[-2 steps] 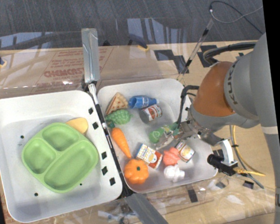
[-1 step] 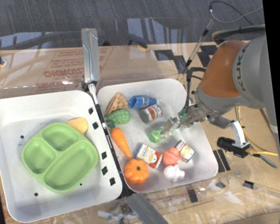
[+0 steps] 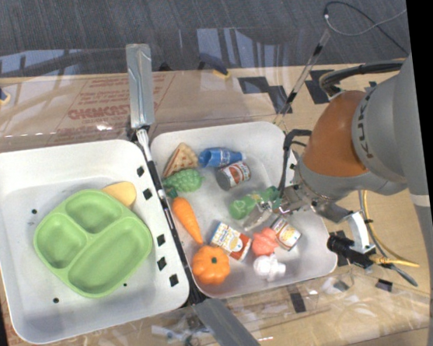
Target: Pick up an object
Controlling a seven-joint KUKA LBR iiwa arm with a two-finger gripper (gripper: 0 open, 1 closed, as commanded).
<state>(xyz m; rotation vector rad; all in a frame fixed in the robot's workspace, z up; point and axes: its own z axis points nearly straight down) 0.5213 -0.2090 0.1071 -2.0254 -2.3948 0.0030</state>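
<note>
Brown desk [image 3: 76, 111] holds two white bins. I cannot tell how the claw [image 3: 276, 202] is set; it sits low in the right bin [image 3: 310, 268], beside a small green toy [image 3: 244, 205] and a little can [image 3: 287, 235]. Both look light, hard and smooth; grab the can's sides. Left bin [image 3: 22, 310] holds a green plate [image 3: 92, 242].

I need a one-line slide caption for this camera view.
KUKA arm's hand low in the toy-filled right bin; green divided plate in the left bin.
</note>
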